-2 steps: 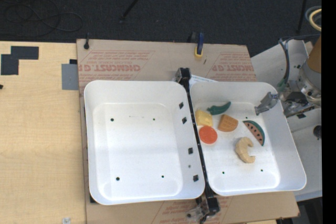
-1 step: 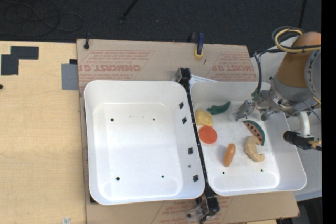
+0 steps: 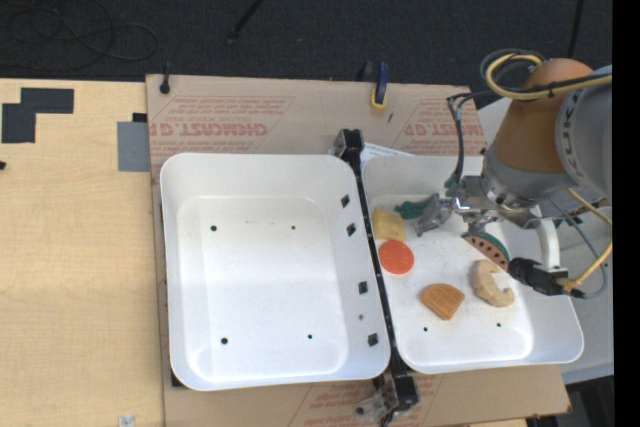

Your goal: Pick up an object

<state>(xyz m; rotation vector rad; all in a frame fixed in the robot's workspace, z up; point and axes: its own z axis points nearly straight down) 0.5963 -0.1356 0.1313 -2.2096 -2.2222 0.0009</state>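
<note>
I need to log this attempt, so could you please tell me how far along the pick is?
Nothing looks picked yet. The claw is low in the right white bin, by the dark green object. The round orange-red disc, tan wedge-shaped piece and pale beige lump lie on the bin floor. Gripping and lifting remain.

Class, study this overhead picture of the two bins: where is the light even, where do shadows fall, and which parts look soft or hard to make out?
Camera view: light is even and diffuse across the left bin, with only faint shading along its walls; the floor behind the bench is dark; the gripper and the green item beside it look soft and cluttered, so detail there is hard to read; the orange disc is crisp.
</note>
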